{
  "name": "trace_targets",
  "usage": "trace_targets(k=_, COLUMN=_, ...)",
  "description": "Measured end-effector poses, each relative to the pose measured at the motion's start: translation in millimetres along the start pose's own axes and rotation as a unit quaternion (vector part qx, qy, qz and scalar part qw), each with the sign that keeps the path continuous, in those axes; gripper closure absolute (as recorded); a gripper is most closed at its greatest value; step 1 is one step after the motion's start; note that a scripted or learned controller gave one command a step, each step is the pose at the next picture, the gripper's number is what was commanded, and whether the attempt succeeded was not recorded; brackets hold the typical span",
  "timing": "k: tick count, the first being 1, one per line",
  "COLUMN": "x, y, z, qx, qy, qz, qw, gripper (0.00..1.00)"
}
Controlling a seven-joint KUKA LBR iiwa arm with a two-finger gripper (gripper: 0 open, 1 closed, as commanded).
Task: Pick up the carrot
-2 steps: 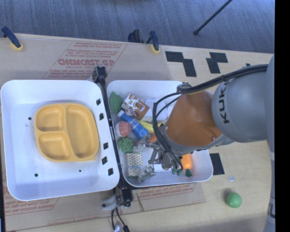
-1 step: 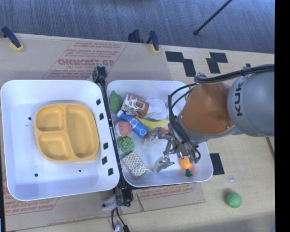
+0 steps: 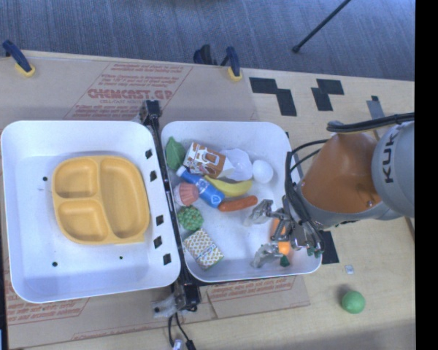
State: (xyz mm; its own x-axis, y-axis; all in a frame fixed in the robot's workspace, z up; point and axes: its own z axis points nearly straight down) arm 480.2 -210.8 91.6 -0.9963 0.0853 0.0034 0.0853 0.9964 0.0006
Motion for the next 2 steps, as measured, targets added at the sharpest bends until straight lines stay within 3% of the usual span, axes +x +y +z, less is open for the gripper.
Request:
trace_targets(k=1, x=6.5, y=30.6, z=0.3, qx=0.0, qy=0.0, qz=0.094, qw=0.9956, gripper=0.0)
trace_targets(k=2, x=8.3, y=50.7, z=0.4, qx=0.0, qy=0.001, qz=-0.012, qw=0.9999, gripper=0.0)
